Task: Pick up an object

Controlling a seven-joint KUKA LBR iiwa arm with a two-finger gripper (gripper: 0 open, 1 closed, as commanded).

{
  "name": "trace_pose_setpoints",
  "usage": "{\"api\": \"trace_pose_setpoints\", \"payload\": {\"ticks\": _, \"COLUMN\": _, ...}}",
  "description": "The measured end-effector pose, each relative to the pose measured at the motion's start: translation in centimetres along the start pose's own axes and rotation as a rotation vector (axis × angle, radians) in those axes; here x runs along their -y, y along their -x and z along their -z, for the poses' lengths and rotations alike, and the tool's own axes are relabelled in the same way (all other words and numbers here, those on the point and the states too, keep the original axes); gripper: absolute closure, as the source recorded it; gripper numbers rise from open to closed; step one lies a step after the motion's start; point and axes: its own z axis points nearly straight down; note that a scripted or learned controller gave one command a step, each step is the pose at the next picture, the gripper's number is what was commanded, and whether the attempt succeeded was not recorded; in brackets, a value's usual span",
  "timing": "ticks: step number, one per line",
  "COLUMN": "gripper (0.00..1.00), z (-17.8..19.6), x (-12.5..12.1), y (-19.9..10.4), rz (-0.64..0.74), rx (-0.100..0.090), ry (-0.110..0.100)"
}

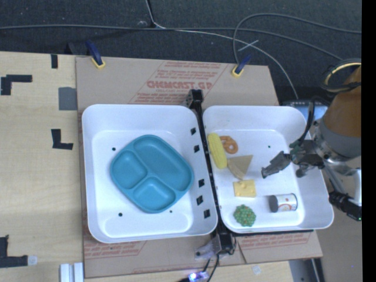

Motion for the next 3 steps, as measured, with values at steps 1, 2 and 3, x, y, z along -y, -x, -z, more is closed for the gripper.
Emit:
{"api": "trace_pose_setpoints", "payload": {"ticks": 1, "gripper": 0.00, "z": 0.5, "x": -0.2, "y": 0.0, "rz": 0.004, "rx": 0.002, "ry": 0.010}}
{"api": "trace_pose_setpoints", "payload": {"ticks": 2, "gripper": 0.00, "z": -4.6, "x": -0.5, "y": 0.9, "rz": 0.002, "rx": 0.002, "ry": 0.006}}
{"api": "trace_pose_setpoints", "payload": {"ticks": 3, "gripper": 0.00, "z": -10.2, "x": -1.3, "y": 1.4, "rz": 0.003, "rx": 0.002, "ry": 0.006}}
